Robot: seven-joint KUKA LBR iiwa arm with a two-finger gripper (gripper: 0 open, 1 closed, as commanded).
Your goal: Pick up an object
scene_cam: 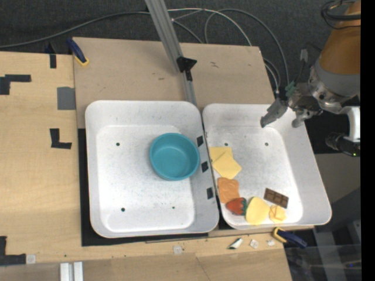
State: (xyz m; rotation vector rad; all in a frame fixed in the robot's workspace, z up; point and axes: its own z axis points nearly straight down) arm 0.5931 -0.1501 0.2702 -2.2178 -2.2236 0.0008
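- Camera view — the gripper [285, 116] hung over the far right corner of the right bin [304, 157]; its two grey fingers [270, 115] stood apart, with nothing between them.
- The arm, grey with an orange band [344, 50], entered from the right edge.
- The left bin [105, 157] held a teal bowl [173, 156], upright, near the bin's right wall.
- The right bin held a cluster of toy food along its left wall and near edge — well apart from the gripper:
- a pale yellow cheese slice [225, 162], nearest the divider;
- an orange piece [228, 188] just below it;
- a red piece [236, 205] touching a yellow rounded piece [256, 210];
- a brown chocolate bar [276, 198] beside a small yellow item [278, 213].
- A grey metal pole [167, 28] slanted over the bench above the bins.
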